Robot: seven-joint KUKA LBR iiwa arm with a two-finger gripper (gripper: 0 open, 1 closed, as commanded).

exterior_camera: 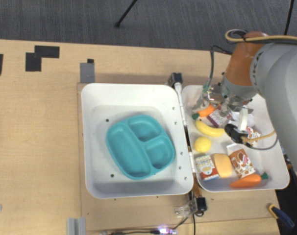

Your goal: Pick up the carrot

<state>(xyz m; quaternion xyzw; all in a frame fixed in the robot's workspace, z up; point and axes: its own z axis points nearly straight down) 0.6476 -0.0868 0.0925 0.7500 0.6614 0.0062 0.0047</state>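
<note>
Two carrots lie in the right bin. One small orange carrot with a green tip rests at the bin's upper left, just above a banana. A larger carrot with a green end lies along the near edge. My gripper hangs low over the bin's upper part, right beside the small carrot and over a small purple-and-white packet. The wrist hides what lies directly under the gripper.
The right bin also holds a lemon, a yellow cheese block, two small cartons and a wrapped packet. A teal divided plate sits in the left bin. A cable loops over the objects.
</note>
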